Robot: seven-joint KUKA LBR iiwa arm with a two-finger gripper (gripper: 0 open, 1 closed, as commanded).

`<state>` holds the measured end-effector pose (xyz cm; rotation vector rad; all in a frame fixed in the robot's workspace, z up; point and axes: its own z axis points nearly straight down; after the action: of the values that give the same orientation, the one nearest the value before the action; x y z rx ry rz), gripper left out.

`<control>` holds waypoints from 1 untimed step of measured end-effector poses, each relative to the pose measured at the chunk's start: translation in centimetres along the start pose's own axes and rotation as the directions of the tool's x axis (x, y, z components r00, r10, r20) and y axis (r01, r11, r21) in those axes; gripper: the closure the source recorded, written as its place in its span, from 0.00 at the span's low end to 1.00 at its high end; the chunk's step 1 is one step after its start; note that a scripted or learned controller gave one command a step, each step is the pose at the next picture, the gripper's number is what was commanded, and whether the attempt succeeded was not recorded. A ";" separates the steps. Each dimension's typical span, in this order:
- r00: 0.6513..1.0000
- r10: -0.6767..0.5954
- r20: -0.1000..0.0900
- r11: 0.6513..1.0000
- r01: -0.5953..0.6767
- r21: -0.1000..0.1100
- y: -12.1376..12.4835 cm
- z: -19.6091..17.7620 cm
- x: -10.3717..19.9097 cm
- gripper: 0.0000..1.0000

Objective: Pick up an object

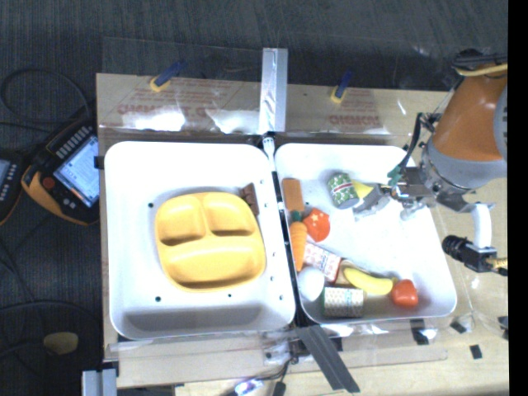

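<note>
In right bin [429, 246] — pincer [389, 202] released, metal fingers spread beside round green object [341, 188].

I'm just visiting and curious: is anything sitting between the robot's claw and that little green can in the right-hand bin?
Nothing visible blocks it. The gripper hangs over the right bin, and the green can lies just to its left with bare white floor between them. The nearest other item, a yellow piece, touches the can's side nearest the gripper.
</note>
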<state>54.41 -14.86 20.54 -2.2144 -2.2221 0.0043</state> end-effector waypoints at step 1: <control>0.961 -0.278 0.001 0.961 0.278 0.000 5.4 7.4 4.5 0.00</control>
<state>59.73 -10.33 13.08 -1.8805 -2.5114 0.0032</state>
